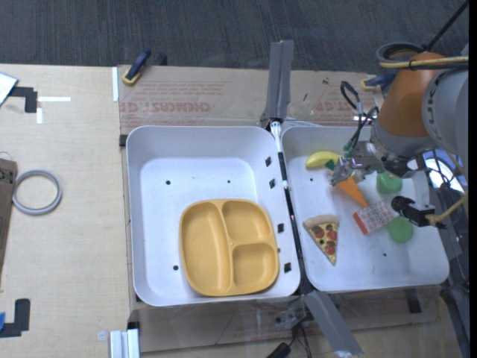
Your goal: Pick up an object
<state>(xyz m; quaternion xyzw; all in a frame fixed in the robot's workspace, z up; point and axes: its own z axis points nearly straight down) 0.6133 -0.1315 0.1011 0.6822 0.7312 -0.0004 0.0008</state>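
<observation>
Nearest lies the yellow divided plate [227, 246] in the left bin [149, 162]. In the right bin [373, 278] sit a pizza slice [324, 237], a red-and-white packet [372, 218] and two green pieces [401, 230]. Farther back, my jaws [344, 171] hang over the orange carrot [351, 191], beside the banana [322, 159]; whether they are apart I cannot tell.

Pale wooden bench top [67, 274] lay left of bins. Grey tape roll [34, 192] rested flat on it near left edge. Blue-and-yellow clamp [137, 66] sat on brown cardboard sheet [194, 99] behind left bin. Dark grey carpet [186, 13] stretched beyond.
</observation>
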